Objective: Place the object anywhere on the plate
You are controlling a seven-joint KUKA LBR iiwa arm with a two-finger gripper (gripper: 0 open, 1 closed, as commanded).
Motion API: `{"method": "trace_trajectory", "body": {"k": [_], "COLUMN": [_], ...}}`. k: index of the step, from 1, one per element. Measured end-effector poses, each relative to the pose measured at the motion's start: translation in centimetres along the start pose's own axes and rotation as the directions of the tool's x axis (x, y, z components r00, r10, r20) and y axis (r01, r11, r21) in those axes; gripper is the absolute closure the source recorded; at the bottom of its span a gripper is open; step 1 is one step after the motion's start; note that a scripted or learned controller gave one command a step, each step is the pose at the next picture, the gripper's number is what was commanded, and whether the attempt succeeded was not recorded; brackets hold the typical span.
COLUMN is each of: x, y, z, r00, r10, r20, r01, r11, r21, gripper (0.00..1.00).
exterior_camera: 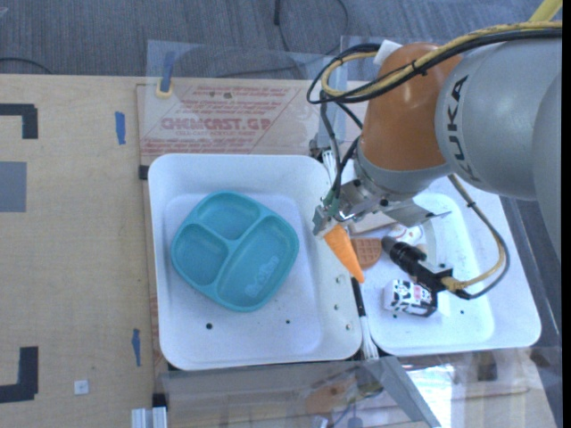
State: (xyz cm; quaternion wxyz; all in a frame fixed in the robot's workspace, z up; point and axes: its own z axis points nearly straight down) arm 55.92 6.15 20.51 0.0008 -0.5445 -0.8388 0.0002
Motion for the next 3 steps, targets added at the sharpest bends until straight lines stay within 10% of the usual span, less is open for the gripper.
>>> {"method": "trace_trajectory", "body": {"k": [2,3], "x": [7.6,7.6], "y": [6.8,6.8], "z": [1.8,1.8], "r00": [0.977,0.977], "r10": [-0.214,-0.214], "r20": [0.004,0.004], "r01": [0.214,0.214], "r11": [0.977,0.977], "r21": [-0.005,-0.005], "gripper": [1.00,0.00]}}
